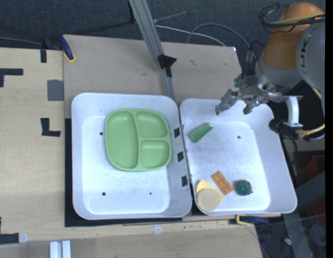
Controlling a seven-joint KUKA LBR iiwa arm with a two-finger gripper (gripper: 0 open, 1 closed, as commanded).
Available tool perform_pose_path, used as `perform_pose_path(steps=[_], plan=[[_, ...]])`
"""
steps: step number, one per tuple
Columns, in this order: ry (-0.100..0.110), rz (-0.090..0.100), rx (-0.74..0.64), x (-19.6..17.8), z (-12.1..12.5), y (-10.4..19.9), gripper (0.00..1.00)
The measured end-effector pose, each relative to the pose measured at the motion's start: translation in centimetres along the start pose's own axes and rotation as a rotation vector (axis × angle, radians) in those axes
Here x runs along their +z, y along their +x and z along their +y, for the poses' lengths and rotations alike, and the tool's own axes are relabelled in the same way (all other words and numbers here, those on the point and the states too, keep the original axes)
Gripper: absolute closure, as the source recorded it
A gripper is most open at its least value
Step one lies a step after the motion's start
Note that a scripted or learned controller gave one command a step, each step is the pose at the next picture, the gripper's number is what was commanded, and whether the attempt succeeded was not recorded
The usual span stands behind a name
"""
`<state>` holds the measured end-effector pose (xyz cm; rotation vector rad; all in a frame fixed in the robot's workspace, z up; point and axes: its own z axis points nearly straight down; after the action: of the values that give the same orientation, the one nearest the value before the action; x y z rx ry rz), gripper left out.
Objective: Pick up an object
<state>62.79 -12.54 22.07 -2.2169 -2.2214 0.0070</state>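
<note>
My gripper [234, 106] hangs over the far edge of the right bin [263, 149], fingers spread apart with nothing between them. A green block [200, 132] lies in that bin's far left part, below and left of the gripper. Near the front of the same bin sit a tan round piece [208, 196], an orange waffle-like piece [221, 182] and a small dark green ball with a red spot [243, 187].
The left bin [86, 160] holds a light green divided plate [138, 139]. A grey metal pole [150, 31] slants from the top down to the gap between the bins. Cables lie on the bench behind the right bin.
</note>
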Motion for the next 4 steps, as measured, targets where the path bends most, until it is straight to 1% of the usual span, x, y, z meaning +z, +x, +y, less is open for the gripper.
perform_pose_path(steps=[1, 2, 3, 4], plan=[[0.002, 0.0, 0.001, 5.3, -1.0, -0.4, 0.0], [0.002, 0.001, 0.0, 10.8, -1.2, 0.7, 0.0], [-0.003, 0.001, -0.001, 9.5, -1.0, 0.8, 1.0], [-0.01, 0.0, 0.001, 3.3, -0.6, 0.4, 1.0]])
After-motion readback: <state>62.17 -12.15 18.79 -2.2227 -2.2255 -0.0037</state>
